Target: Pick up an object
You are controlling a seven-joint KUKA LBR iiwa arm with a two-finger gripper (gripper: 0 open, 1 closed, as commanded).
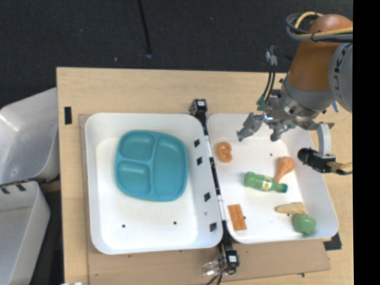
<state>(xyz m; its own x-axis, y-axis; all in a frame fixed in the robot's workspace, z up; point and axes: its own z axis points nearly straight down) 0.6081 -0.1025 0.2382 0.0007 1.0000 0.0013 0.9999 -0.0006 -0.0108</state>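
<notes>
Nearest items: one flat orange rectangular block (237, 217) and one round green fruit (304, 224), both at the right white bin's (314, 233) near edge.
Count: six objects in that bin; one teal divided plate (149, 165) in the left white bin (98, 230).
Others: green bottle (264, 182) lying centre; orange carrot (284, 168); tan bread piece (290, 208); small orange ball (224, 152).
My two-finger gripper (261, 129): fingers spread, pinching nothing, above the bin's far side.

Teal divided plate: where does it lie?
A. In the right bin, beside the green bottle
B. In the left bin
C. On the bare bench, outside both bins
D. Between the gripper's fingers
B. The teal divided plate lies flat inside the left bin, while the green bottle lies in the right bin.
</notes>
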